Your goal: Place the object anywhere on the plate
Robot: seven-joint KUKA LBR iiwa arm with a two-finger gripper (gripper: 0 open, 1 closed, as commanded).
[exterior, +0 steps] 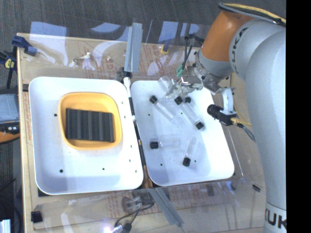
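Two-finger gripper [181,87] low over far edge of right shallow white bin [221,166]; finger state: can't tell (glare, clutter). Clear plastic tubes with black caps [190,114] scattered just below and left of fingertips, none visibly pinched. Square yellow plate with dark ribbed centre [90,122] well left, in left white bin [82,176].

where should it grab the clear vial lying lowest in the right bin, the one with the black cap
Grip the vial across its clear body, above the black cap, coming straight down. It lies flat and apart from the others, so the long sides are free; its clear body is hard to trace.
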